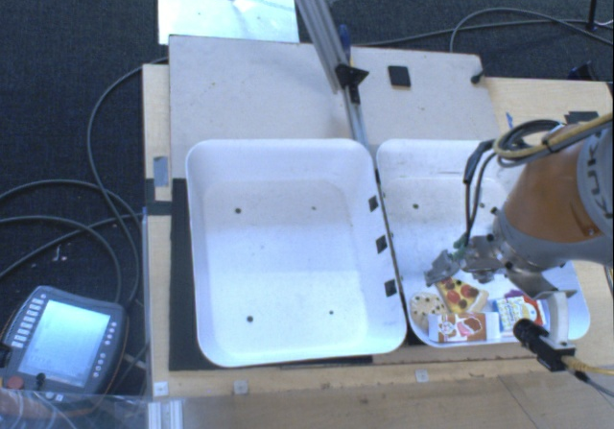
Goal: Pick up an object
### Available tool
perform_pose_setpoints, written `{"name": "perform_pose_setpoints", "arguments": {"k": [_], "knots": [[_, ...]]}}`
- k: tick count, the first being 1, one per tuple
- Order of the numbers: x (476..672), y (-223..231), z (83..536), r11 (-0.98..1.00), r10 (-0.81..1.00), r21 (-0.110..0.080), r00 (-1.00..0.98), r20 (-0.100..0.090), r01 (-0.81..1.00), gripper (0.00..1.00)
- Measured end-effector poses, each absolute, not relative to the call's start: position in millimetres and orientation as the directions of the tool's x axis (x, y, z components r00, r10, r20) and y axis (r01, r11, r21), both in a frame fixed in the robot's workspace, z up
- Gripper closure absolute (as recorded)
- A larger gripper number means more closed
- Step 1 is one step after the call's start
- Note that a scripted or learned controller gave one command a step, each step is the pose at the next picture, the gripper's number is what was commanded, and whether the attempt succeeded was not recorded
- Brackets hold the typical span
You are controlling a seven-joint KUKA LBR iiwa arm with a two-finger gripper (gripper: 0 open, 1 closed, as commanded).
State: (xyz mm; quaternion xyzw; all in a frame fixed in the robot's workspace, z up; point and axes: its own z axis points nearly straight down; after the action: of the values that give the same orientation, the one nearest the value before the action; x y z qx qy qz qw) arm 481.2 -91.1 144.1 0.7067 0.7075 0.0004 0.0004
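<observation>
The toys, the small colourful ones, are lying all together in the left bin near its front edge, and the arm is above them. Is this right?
Not quite: the bin is wrong. The camera view shows the toys clustered in the right bin, near its front edge, with the arm above them. The left bin is the other one, beside it.

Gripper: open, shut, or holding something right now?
Gripper: cannot be told. It sits low in the right bin, just above the small printed items in the near corner.
</observation>
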Motion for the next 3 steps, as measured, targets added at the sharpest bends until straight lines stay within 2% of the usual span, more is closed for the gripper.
{"name": "perform_pose_setpoints", "arguments": {"k": [1, 2, 3], "knots": [[492.0, -124.7, 88.2, -0.002, 1.0, -0.004, 0.002, 0.0, 1.0, 0.0], [493.8, -123.8, 100.6, 0.0, 1.0, 0.001, 0.0, 0.0, 1.0, 1.0], [579.2, -91.6, 90.5, 0.003, 1.0, 0.002, -0.003, 0.0, 1.0, 1.0]]}}
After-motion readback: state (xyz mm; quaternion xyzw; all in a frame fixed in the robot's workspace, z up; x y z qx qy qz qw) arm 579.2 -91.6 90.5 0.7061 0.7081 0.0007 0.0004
